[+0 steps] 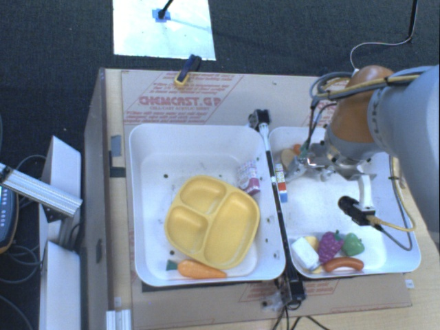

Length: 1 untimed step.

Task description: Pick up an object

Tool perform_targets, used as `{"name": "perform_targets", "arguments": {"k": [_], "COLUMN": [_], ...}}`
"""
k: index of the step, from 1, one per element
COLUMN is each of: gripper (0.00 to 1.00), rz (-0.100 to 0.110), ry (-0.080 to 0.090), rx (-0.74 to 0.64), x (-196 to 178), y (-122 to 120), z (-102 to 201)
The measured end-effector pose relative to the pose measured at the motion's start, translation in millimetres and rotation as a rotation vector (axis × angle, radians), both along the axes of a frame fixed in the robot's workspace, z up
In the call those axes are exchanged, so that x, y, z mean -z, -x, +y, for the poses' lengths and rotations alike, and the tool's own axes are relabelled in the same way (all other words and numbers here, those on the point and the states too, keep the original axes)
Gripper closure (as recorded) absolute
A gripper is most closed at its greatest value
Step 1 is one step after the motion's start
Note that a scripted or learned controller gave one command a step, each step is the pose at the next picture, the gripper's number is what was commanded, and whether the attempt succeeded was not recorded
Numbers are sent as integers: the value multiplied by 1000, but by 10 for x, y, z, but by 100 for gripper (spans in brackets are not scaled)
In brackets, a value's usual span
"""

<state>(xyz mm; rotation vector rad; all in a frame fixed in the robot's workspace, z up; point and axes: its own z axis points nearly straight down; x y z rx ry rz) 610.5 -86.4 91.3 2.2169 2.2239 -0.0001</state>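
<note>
Here the gripper (pixel 302 162) is hanging over the right bin's (pixel 399 253) far left corner; whether it is grasping anything, I cannot tell.

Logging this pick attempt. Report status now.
Gripper low at right bin's far end, fingers unreadable. Toy food clustered at near edge. Nothing visibly held.

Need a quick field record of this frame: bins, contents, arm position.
left bin: yellow three-compartment plastic tray; orange toy carrot by the front wall; small pink-labelled packet
right bin: purple toy grapes, green toy pepper, red toy sausage, white block, all at the front
arm: over right bin's back
hand: near right bin's back-left corner, grip unclear
</note>
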Motion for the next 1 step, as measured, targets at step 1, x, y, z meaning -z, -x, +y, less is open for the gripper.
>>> {"name": "perform_targets", "arguments": {"k": [1], "gripper": [0], "rz": [22], "ry": [-6], "rx": [4], "x": [104], "y": [-538], "z": [31]}}
